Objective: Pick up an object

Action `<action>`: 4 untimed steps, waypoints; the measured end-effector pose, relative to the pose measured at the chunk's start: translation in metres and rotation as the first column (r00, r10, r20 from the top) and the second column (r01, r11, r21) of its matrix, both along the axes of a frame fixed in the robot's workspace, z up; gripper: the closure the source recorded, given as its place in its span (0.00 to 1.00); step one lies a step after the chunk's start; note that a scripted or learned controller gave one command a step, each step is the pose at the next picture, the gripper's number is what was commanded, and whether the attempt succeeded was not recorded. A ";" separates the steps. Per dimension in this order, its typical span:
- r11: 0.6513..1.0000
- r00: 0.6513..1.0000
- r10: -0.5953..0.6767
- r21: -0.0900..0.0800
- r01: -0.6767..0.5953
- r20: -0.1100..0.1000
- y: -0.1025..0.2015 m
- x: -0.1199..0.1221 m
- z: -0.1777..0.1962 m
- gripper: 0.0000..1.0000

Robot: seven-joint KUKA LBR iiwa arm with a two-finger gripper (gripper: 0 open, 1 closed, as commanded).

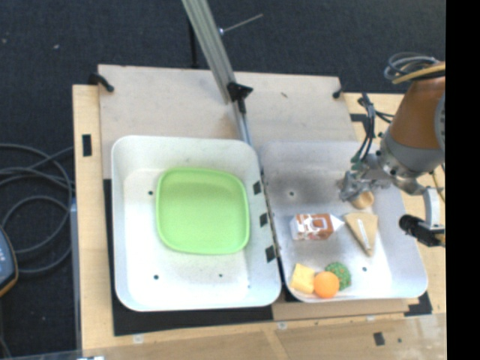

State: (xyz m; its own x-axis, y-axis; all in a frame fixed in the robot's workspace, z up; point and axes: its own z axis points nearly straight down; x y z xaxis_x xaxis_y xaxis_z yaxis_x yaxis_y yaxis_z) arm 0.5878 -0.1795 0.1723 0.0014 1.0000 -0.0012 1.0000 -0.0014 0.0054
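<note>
My gripper (pixel 358 189) hangs over the upper part of the right bin (pixel 300 172), reaching in from the right below the orange wrist band. A small tan item (pixel 364 199) shows right at its tip; whether it is gripped is unclear. Just below lies a pale wedge-shaped piece (pixel 362 232), and to its left a brown and white packet (pixel 313 226). Along the bin's near rim sit a yellow block (pixel 303 279), an orange ball (pixel 325 285) and a green broccoli-like piece (pixel 340 273), close together.
The left bin (pixel 135 201) holds a green square plate (pixel 202 210). A slanted metal bar (pixel 214 47) runs from the top of the view down to the divide between the bins. Cables (pixel 34 201) lie on the dark floor at the left.
</note>
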 end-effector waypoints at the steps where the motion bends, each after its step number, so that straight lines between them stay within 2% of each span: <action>1: 1.000 1.000 0.001 0.000 -0.001 0.001 -0.007 -0.001 0.061 1.00; 2: 1.000 1.000 0.001 0.000 -0.001 -0.001 -0.008 0.000 0.106 1.00; 3: 1.000 1.000 0.004 0.001 -0.004 -0.004 0.035 -0.002 0.107 1.00; 4: 1.000 1.000 0.005 0.002 -0.005 -0.006 0.089 -0.005 0.090 1.00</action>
State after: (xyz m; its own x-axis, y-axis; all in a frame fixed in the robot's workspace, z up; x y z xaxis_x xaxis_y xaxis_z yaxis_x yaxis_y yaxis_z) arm 0.5833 -0.0909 0.2625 -0.0035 1.0000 0.0004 1.0000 0.0035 -0.0001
